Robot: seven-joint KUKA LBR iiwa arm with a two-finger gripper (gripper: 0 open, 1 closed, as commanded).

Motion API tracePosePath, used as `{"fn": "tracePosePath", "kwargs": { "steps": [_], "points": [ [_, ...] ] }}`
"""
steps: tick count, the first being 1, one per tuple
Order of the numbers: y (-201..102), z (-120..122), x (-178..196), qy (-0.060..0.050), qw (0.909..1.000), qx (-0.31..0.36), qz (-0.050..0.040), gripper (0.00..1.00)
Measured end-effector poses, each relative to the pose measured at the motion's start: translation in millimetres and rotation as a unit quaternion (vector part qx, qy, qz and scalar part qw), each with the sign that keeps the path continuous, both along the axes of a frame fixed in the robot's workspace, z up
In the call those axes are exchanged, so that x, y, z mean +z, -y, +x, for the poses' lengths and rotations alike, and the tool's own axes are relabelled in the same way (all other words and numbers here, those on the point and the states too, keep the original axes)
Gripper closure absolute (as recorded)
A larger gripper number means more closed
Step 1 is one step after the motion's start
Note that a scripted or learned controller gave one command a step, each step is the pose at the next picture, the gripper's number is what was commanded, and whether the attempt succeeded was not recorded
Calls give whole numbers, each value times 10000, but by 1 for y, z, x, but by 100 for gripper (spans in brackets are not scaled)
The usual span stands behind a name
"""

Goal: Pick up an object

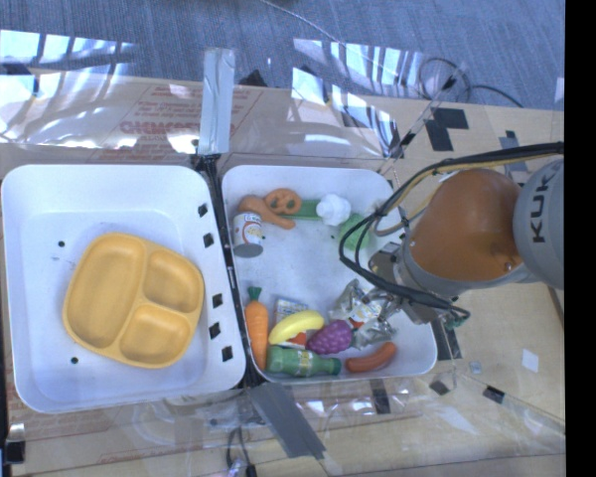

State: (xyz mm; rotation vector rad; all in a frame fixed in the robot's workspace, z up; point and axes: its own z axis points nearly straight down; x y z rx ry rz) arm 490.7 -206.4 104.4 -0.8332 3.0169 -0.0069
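A wood-toned tabletop [507, 366] on blue-grey carpet [99, 8] bears two white bins. The claw [370, 311] hangs in the right bin [308, 179] over toy food: banana [296, 324], grapes [330, 338]. Its grip state: cannot tell.

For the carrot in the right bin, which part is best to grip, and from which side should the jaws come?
Grip the carrot at the middle of its orange body, coming from above. It lies flat, lengthwise along the right bin's left wall, so the jaws likely should close across its narrow width; the banana crowds its right side.
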Motion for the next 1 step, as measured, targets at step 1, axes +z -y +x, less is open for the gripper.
{"fn": "tracePosePath", "kwargs": {
  "steps": [1],
  "points": [
    [-69, 20, 31, -42, 9992, -386, 14, 100]
  ]
}}
